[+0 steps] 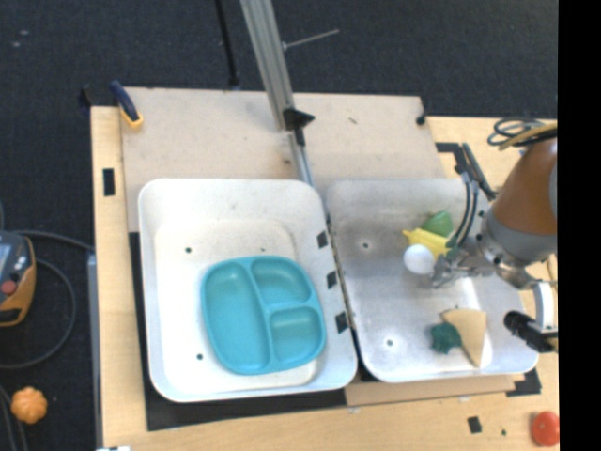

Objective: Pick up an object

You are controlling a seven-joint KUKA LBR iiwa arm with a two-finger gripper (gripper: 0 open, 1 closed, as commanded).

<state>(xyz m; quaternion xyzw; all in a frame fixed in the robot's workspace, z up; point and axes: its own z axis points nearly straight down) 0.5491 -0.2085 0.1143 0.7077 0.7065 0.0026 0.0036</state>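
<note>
The right bin (376, 242) holds several small objects. A white ball (417, 258) lies beside a yellow piece (423, 239) and a light green piece (439, 223) near the bin's back right. Toward the front right, a dark green lump (443, 337) touches a tan wedge (472, 332). My gripper (441, 272) reaches in from the right and sits low in the bin, just right of the white ball and under the green piece. Nothing shows between its tips.
The left bin (169, 214) carries a teal divided plate (263, 313). An aluminium post (272, 54) rises behind the bins. An orange ball (28, 403) and a red object (543, 427) lie off the bins at the front corners.
</note>
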